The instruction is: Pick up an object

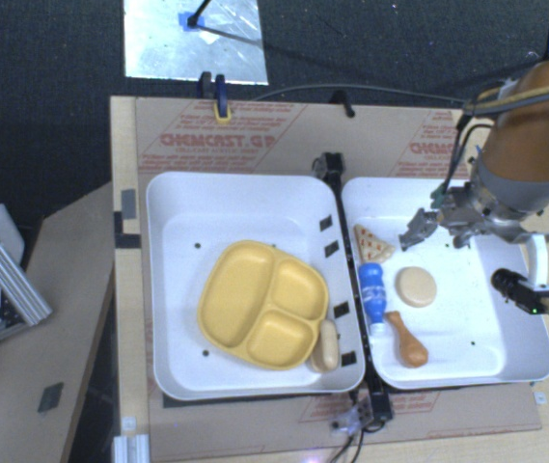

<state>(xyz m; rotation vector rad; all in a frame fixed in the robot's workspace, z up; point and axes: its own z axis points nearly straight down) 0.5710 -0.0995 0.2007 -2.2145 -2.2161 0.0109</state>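
Yellow divided tray (262, 304) lying flat in left bin (173, 258), pale bread-roll-like piece (326, 345) tucked against its lower right edge, apparently just scattered as pick candidates. Right bin (520, 355) next: waffle-like wedge (374, 243), blue bottle (372, 292) along the divider, round beige disc (416, 286), orange-brown wooden-looking piece (406, 340), all loose, spaced apart. Gripper (440, 226) poised above that bin's upper part, fingers spread, holding nothing, disc likely the nearest target.

Smooth glossy plastic bins (255, 193) (white); matt yellow plastic tray (264, 302); shiny foil sheet (194, 25).
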